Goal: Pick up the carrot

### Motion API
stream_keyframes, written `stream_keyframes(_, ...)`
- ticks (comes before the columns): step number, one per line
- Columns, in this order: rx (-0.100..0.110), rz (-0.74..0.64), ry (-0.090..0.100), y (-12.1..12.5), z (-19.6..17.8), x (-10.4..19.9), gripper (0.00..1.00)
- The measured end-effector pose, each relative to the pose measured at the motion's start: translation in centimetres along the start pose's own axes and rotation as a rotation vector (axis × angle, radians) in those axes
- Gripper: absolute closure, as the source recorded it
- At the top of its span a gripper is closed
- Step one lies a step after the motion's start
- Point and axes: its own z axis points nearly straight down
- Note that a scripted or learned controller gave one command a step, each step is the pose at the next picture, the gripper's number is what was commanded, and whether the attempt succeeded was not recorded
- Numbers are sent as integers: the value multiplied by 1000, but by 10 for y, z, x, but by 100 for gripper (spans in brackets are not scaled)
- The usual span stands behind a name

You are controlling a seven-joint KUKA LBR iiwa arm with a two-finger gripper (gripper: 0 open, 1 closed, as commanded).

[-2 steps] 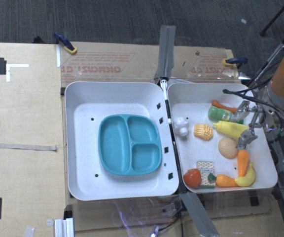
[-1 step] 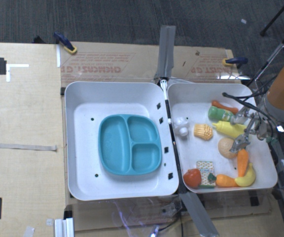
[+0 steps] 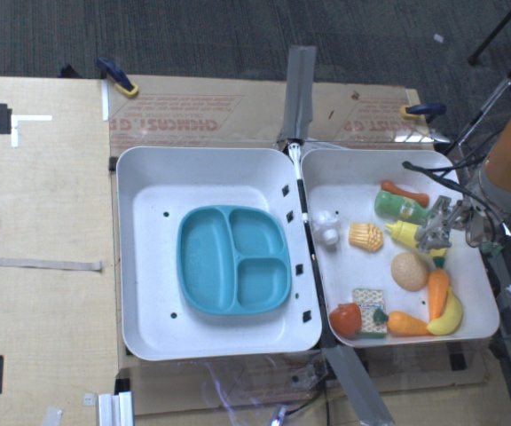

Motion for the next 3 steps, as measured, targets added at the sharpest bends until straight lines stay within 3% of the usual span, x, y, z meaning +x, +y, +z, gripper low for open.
stream_keyframes(1, -2, -1, 2, 1, 0, 0, 0)
stream_keyframes(2, 3, -136, 51, -21, 27, 54, 0)
stream_keyframes(3, 4, -139, 45, -20, 16, 51, 100)
